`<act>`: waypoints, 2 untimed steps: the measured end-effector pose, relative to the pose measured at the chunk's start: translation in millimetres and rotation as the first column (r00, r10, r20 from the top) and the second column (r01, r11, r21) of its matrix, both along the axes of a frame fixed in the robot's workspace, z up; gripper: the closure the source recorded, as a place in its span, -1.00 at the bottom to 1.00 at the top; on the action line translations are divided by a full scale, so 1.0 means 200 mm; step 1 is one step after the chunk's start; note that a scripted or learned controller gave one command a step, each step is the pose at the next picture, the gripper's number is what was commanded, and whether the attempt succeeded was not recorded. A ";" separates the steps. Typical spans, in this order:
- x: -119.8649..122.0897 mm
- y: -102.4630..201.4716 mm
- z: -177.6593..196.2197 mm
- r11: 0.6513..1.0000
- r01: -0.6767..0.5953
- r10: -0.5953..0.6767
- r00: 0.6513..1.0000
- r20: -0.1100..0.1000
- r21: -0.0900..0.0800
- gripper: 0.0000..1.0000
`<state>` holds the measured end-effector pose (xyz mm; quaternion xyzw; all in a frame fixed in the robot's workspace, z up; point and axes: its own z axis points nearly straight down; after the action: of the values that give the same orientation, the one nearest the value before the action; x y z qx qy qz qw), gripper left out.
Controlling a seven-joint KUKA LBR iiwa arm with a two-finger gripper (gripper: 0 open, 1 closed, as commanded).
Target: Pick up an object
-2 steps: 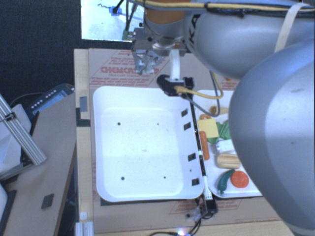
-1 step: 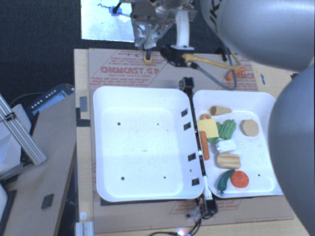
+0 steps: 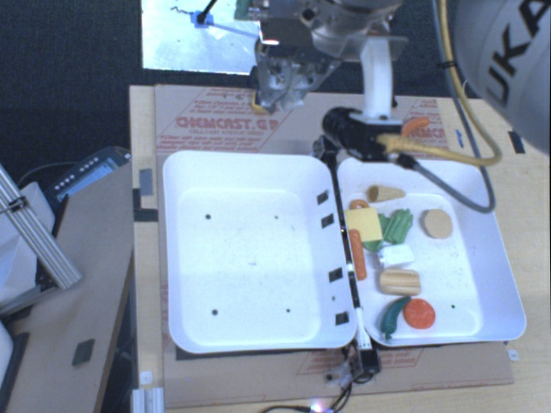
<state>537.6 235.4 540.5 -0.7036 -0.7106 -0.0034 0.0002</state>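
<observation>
Glossy plastic food pieces [image 3: 392,252], smooth white bin [image 3: 482,256]

Single fixed camera, overhead, slanted down on both bins [image 3: 250,166].

The left bin [image 3: 250,248] lies open across the frame's middle, its floor bare. The right bin [image 3: 482,291] is crowded along its left half by toy food [image 3: 387,239], leaving room on its right side. A yellow cable [image 3: 448,153] crosses its upper edge.
</observation>
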 end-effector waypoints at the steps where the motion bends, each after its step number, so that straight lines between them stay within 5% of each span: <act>1: 0.42 -0.01 -0.03 1.000 0.011 -0.011 1.000 0.000 -0.005 1.00; 2: 0.50 -0.01 -0.52 1.000 0.009 -0.009 1.000 -0.010 -0.007 1.00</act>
<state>636.8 234.0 436.8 -0.7069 -0.7073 0.0028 0.0012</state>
